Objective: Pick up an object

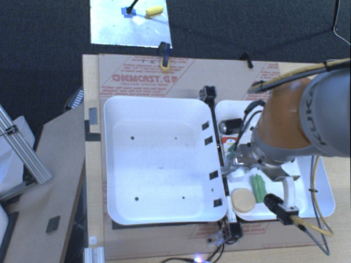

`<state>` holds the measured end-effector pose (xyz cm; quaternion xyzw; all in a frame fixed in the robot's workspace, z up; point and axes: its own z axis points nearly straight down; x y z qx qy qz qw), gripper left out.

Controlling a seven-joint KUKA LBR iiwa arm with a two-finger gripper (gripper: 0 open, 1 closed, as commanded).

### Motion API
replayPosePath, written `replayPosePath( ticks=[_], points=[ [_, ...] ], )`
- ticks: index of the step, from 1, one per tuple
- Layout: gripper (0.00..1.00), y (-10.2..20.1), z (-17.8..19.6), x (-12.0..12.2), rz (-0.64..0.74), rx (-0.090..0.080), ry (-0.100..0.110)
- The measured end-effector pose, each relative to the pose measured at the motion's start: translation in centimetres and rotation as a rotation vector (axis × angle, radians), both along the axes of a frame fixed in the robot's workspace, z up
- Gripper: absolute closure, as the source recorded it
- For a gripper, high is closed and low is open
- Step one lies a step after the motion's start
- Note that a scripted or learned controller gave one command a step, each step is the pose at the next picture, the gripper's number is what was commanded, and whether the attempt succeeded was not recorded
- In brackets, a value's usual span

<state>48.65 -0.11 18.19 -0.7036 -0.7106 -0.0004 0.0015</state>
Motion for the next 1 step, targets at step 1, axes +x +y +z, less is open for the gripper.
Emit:
replayPosePath(
  ticks=[1],
  points=[
    [1.0, -0.96, 2.33, 6.85, -0.004, -0.004, -0.01]
  ],
)
